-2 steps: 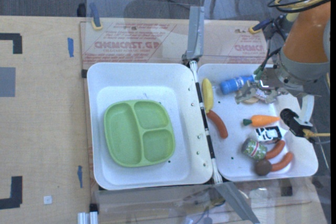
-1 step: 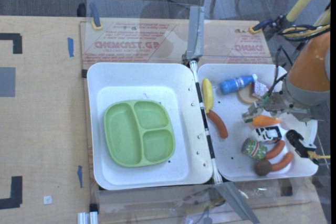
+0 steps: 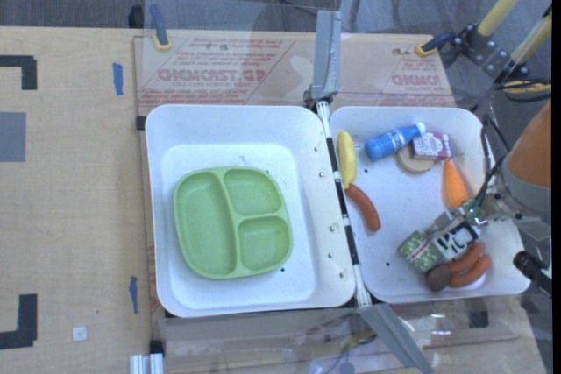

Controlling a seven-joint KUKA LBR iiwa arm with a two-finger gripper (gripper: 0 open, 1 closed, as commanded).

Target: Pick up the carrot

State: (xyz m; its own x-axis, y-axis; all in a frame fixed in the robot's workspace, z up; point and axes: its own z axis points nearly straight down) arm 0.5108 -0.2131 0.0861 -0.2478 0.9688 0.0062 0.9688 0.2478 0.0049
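The pointed orange carrot (image 3: 454, 183) lies at the right of the frame, in the right shallow white bin (image 3: 386, 267). Just below it hovers the two-finger gripper (image 3: 462, 228); its opening cannot be told.

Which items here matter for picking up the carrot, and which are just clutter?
For the job: carrot; gripper.

Lying about: green divided plate, banana, blue bottle, sausage, green carton, all in the white bins.
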